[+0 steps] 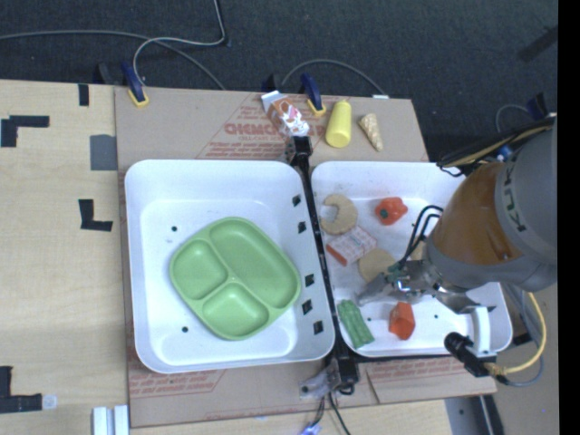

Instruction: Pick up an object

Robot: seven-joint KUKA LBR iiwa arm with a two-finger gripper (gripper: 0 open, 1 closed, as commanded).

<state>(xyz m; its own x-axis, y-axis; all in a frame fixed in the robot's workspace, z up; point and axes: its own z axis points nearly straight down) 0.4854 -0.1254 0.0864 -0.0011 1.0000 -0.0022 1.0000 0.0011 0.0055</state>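
You positioned the gripper low over the right bin, beside the tan disc, to attempt a pick; its grasp state was indeterminable.

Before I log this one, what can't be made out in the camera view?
- Pincer: too small and blurred to tell whether it grips anything.
- Tan round piece: partly covered by the pincer.
- Orange item: too blurred to identify.
- Right bin: its right side is hidden under the arm.
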